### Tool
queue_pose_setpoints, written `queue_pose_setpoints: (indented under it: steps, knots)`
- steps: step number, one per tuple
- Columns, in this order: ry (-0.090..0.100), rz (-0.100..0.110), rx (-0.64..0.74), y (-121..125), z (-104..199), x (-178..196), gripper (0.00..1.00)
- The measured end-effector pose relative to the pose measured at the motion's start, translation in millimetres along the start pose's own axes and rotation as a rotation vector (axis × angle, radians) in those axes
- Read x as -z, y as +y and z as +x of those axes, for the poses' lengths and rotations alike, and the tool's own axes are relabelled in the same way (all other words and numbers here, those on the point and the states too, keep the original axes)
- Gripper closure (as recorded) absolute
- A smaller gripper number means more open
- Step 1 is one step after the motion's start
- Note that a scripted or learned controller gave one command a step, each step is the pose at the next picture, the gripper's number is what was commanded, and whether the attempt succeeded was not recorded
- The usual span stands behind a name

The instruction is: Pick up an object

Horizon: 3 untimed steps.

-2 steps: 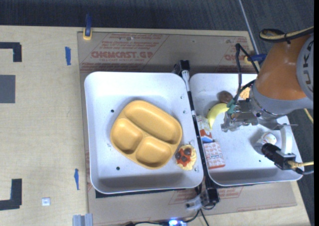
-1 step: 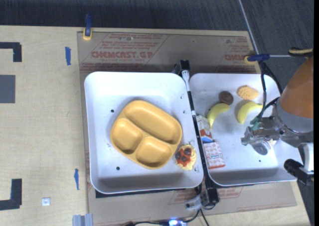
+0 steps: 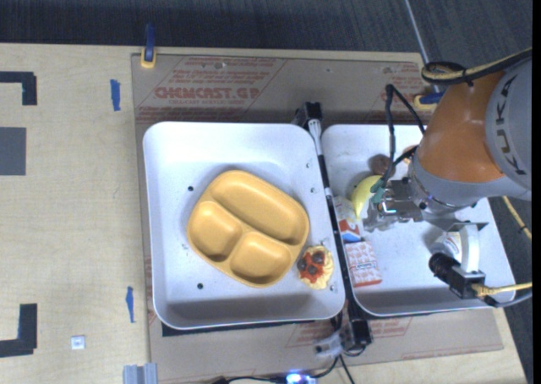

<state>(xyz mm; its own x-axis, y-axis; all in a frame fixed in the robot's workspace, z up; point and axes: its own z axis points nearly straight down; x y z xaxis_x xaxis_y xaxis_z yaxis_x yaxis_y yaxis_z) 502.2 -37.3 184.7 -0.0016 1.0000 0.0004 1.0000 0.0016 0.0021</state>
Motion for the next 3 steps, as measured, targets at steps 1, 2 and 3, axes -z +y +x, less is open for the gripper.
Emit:
queue_pose_setpoints:
  steps: [1,2,3]
  knots:
    - [0.000,0.002,-0.002,-22,-46,0,1.00]
    - [0.000,0.001,0.000,51,39,22,1.00]
    - [0.000,0.004,-0.002,-23,55,37,1.00]
